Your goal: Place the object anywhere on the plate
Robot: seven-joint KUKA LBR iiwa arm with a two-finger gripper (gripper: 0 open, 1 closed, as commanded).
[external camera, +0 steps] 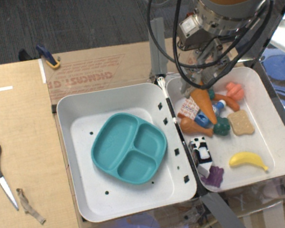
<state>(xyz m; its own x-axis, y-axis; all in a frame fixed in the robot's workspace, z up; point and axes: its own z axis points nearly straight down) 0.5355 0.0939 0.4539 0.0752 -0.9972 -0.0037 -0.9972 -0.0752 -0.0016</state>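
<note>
Carrot (204, 105), the toy nearest the gripper (198, 82), stands steeply in the right bin (274, 115), thick end up, long axis running up and down the view. Cables hide the fingers; whether they are apart or together cannot be told. Toys crowd around it: bread slice (241, 122), banana (247, 161), a pink piece (233, 91). The teal plate (129, 148) lies in the left bin (80, 165), white floor showing all round.
</note>
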